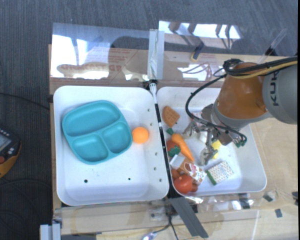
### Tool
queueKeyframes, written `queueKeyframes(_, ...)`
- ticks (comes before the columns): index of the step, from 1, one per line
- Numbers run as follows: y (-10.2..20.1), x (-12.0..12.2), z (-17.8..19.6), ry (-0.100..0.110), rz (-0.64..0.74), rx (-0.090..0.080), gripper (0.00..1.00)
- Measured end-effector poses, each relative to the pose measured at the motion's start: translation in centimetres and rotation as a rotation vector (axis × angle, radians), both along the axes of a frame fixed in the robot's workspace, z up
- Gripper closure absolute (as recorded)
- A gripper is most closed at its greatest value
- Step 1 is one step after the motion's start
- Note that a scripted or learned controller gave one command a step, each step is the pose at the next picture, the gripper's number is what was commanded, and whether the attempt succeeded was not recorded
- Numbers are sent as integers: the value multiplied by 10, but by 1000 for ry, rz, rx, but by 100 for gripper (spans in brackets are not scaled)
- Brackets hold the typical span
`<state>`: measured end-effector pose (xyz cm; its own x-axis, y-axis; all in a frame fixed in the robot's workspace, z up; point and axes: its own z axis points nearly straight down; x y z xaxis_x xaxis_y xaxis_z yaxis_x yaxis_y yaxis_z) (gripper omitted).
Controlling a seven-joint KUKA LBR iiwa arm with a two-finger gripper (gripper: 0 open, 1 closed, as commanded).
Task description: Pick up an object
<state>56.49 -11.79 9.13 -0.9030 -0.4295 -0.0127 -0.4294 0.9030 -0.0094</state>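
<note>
My gripper (217, 147) hangs low inside the right bin (250, 184), under the orange wrist band. It looks open, one fingertip (206, 154) at the left and the other at the right. A small yellow object (215, 145) lies between them; I see no grasp on it. Left of the gripper lie an orange carrot (181, 146) and a brown wedge (171, 116). Below it sit a speckled flat block (220, 172), a small printed packet (195, 171) and a red tomato (185, 184).
The left bin (110, 189) holds a teal divided plate (96, 131) and an orange ball (140, 135) beside it. A raised divider (160, 144) separates the bins. Black cables loop from the wrist over the right bin's back.
</note>
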Motion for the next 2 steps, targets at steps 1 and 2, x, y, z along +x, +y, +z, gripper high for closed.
queueKeyframes(1, 0, 2, 11, -4, 0, -3, 100)
queueKeyframes(2, -41, 60, 14, 10, -13, 3, 100)
